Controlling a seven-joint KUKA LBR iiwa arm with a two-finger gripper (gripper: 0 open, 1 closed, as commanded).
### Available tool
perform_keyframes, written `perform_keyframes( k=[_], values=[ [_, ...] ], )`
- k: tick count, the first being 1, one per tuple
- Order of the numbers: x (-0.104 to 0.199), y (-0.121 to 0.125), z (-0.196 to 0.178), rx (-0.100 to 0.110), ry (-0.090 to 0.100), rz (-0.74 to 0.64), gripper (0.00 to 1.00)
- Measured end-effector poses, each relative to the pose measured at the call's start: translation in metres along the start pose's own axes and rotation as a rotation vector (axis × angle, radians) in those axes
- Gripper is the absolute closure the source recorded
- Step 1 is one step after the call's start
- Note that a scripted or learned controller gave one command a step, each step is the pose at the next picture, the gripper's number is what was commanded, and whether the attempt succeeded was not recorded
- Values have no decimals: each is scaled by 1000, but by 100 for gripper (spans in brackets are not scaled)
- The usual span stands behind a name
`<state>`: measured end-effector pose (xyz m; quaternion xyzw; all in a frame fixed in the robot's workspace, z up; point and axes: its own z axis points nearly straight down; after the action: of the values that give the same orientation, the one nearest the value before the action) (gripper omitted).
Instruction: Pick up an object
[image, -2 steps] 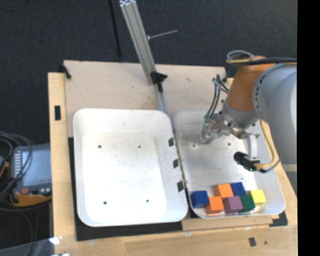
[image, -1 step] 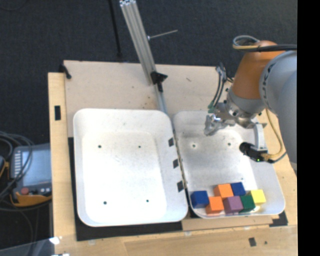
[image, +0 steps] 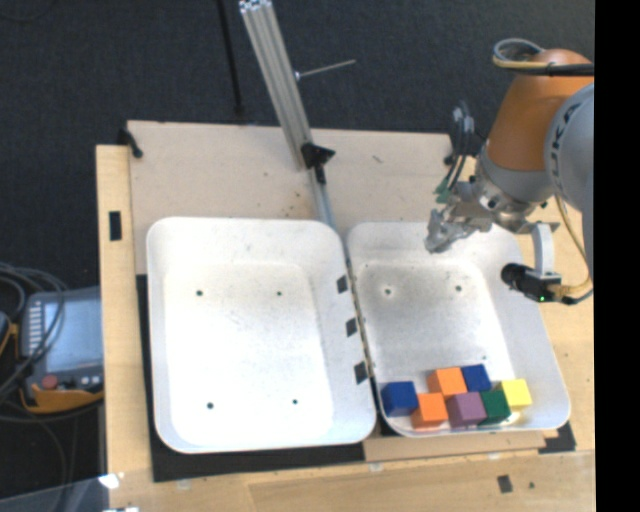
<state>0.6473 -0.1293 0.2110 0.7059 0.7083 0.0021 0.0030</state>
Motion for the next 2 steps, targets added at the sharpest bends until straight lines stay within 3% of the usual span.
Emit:
perform_keyframes(
  k=[1, 2],
  values=[
    [-1, 2, -37, 1, 1, 0, 100],
    [62, 0, -40, 6, 3, -4, 100]
  ],
)
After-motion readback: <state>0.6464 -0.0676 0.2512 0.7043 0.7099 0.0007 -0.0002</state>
